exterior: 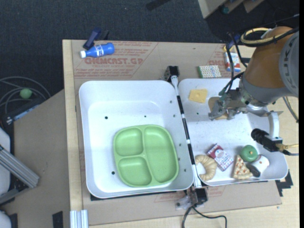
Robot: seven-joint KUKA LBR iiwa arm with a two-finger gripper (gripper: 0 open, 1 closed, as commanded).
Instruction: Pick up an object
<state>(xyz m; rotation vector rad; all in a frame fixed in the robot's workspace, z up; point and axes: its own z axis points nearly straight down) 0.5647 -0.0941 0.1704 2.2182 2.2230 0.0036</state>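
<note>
Lying flat in the right bin [202, 85], near its far left corner, a yellow cheese-like wedge [198, 96] sits closest to the gripper [219, 109], just left and up from it. Wedge is squarish, pale yellow, no clear long axis, edges roughly parallel to the bin walls. Gripper is low over the right bin's upper middle; arm comes in from the right, orange band above the wrist. Open or closed: cannot tell, nothing visibly held. Right bin's near end holds a croissant [206, 167], curved, long axis running near to far; a red-and-white packet [220, 156] tilted diagonally beside it; a pizza slice [241, 168] with tip pointing away; a green round item [248, 152]; a white-and-black item [260, 164] touching it. Left bin [95, 103] holds a green three-compartment tray [144, 155], nothing in its compartments. Blue-and-white bottle [97, 50] lies on the cardboard beyond the bins.
</note>
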